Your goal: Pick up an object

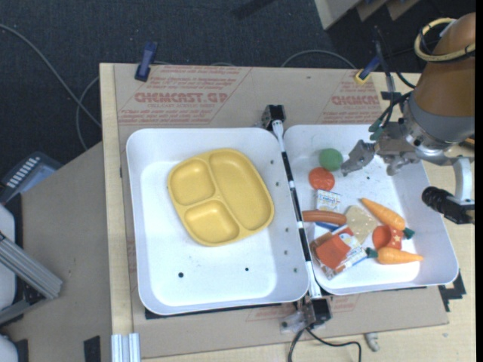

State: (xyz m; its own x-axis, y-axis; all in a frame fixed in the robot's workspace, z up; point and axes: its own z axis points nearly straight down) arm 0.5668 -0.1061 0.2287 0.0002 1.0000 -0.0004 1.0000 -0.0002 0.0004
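The right bin point(434, 266) holds a green ball point(330, 157), a red tomato point(321, 179), a small white packet point(327, 199), a sausage point(323, 217), two carrots point(383, 213) point(398, 256), a tan slice point(361, 221), a red piece point(382, 237) and an orange-red carton point(334, 252). My gripper point(376, 157) hovers over the bin's far part, just right of the green ball, open, with nothing between its fingers point(356, 159).
The left bin point(151, 277) carries a yellow three-compartment tray point(219, 196). A black rail point(293, 202) runs between the bins. Blue clamps point(145, 60) point(367, 72) sit at the cardboard's far edge. The orange-banded arm point(445, 74) rises at the far right.
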